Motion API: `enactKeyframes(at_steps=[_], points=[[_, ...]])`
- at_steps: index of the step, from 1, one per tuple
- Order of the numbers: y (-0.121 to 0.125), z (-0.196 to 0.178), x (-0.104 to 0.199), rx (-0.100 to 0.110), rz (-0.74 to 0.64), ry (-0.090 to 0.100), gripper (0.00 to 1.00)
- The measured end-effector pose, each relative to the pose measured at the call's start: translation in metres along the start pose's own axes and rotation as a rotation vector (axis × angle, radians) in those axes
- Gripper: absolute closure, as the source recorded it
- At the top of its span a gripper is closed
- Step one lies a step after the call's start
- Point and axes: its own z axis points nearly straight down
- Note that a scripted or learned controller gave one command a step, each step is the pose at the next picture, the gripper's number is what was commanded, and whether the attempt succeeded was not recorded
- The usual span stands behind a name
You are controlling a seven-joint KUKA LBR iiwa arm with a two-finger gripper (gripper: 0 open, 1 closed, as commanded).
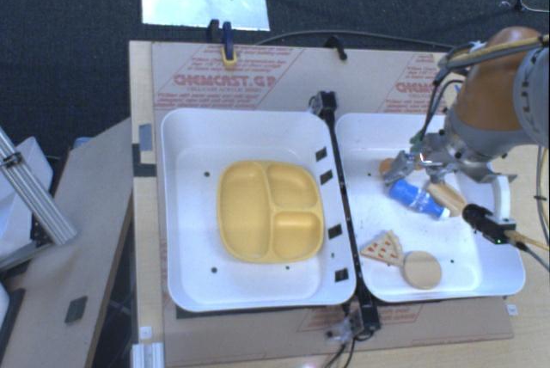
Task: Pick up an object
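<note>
The gripper hangs low in the right bin, at the end of the grey arm with its orange band. Whether the gripper is spread wide or pressed shut cannot be told, because the wrist covers it from above.

Right under the gripper lies a blue bottle. This looks like the thing it is going for. The bottle lies flat on its side. Its long way runs on a slant, from the upper left down to the lower right in the view, with the upper end tucked near the gripper.

A long tan stick lies just beside the bottle, touching it or nearly so. A small orange thing sits by the gripper too. Nearer the front edge are a pizza slice toy and a round tan cookie.

The left bin holds a yellow tray with three parts.

What could go wrong? The bottle is round, so it may roll or slip away if pinched off-centre. The stick is so close that the gripper may bump it or catch it as well.
</note>
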Motion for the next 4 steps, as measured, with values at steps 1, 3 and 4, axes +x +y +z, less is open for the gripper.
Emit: enactKeyframes(at_steps=[1,3,4], points=[[-0.006,0.051,-0.007,-0.010,0.003,-0.003,0.00],[-0.004,0.070,-0.007,-0.005,0.003,-0.001,1.00],[-0.003,0.005,-0.008,-0.010,0.001,-0.002,1.00]])
